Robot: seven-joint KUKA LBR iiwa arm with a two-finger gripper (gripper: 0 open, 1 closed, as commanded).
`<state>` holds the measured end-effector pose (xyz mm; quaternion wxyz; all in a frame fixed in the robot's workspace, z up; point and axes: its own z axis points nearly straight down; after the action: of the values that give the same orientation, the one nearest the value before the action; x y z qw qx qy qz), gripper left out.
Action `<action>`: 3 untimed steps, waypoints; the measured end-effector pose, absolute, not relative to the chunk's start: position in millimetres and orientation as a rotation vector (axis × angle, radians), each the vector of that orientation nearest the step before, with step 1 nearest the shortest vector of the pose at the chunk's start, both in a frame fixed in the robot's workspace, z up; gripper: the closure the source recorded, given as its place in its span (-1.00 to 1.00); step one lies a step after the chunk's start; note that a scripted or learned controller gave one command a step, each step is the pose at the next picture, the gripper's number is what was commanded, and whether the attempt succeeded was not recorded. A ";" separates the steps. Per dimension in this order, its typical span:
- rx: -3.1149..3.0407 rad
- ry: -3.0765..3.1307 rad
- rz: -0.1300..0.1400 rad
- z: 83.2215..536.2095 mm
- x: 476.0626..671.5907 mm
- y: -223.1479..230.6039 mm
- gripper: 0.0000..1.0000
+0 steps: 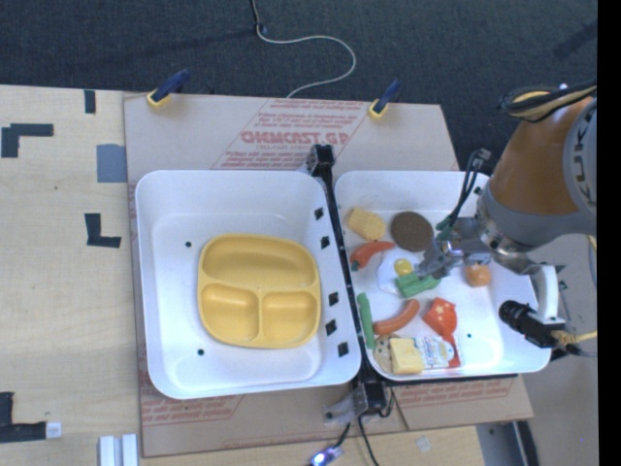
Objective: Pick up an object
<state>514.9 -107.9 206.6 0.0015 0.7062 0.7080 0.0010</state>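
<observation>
- Camera view: the gripper (439,263) hangs low in the right bin (490,357), right over a green toy block (417,283).
- Whether it is open or grasping anything, I cannot tell.
- A yellow divided plate (259,290) lies in the left bin (160,260).

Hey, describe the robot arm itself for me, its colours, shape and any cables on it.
The arm is thick and rounded, with a wide orange band above a grey wrist section; dark lettering shows at its right edge. A black cable runs down its left side toward the tool, which is small, dark metal and partly greenish.
</observation>
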 end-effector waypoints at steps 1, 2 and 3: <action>2.220 2.224 0.000 224.7 515.1 -107.2 1.00; 2.218 2.230 -0.001 232.3 496.3 -61.9 1.00; 2.222 2.225 -0.004 224.0 486.7 -45.8 1.00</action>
<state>486.7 -45.8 224.0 -0.0014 0.7065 0.7077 -0.0013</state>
